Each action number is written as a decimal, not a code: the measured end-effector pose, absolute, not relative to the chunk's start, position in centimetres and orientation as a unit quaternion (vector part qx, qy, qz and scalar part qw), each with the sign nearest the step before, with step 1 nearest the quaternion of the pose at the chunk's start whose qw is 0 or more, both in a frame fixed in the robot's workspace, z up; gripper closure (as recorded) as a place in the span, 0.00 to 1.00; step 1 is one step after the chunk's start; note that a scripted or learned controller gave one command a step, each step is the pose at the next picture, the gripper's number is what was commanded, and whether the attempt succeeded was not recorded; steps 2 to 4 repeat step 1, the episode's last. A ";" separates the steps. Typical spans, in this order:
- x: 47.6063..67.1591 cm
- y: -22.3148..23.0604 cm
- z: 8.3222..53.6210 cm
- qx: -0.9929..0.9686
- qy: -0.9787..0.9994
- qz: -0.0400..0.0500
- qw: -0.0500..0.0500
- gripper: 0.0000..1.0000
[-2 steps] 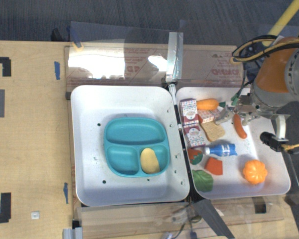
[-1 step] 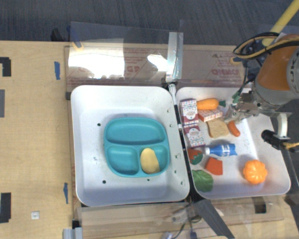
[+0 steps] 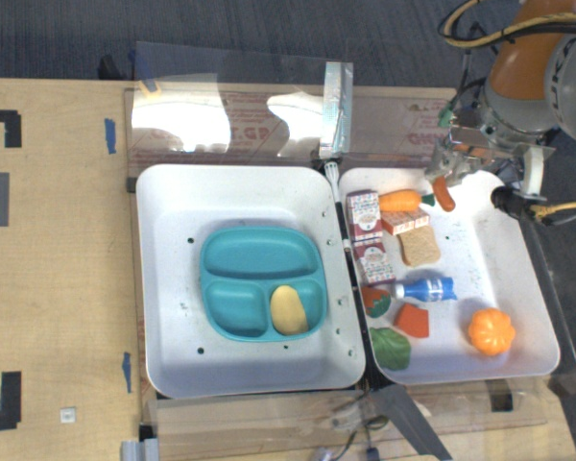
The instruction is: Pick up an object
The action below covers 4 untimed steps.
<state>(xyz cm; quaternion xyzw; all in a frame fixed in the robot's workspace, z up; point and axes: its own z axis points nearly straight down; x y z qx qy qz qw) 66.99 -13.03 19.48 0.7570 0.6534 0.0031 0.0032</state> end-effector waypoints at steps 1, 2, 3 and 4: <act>66.8 -7.0 19.7 0.780 0.626 0.000 -0.001 1.00; 66.8 -7.0 19.7 0.780 0.626 0.000 -0.001 1.00; 66.8 -7.0 19.7 0.780 0.626 0.000 -0.001 1.00; 66.8 -7.0 19.7 0.780 0.626 0.000 -0.001 1.00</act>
